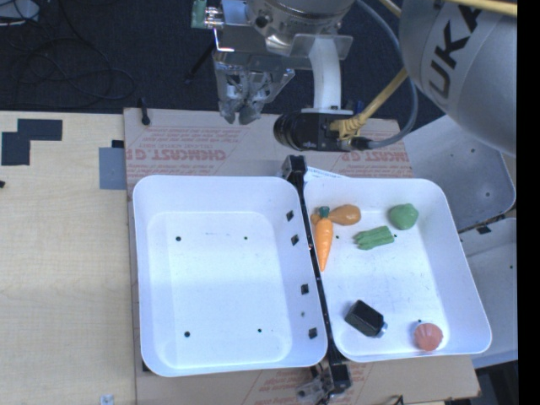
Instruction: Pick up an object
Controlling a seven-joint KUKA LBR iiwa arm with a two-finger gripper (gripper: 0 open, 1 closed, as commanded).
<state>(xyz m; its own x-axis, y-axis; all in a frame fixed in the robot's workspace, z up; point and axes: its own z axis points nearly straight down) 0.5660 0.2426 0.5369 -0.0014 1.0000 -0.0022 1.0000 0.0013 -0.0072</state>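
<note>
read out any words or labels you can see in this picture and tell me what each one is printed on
"UK", large dark letters cut off by the frame edge: on the grey robot arm.
Red print along the brown cardboard sheet behind the bins, upside down from this view: too blurred to read with certainty.
More red print on the cardboard's front edge: too small to read.

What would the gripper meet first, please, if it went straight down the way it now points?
Probably the brown cardboard sheet behind the left white plastic bin, since the gripper hangs over that edge; depth is unclear from this slanted view.
</note>
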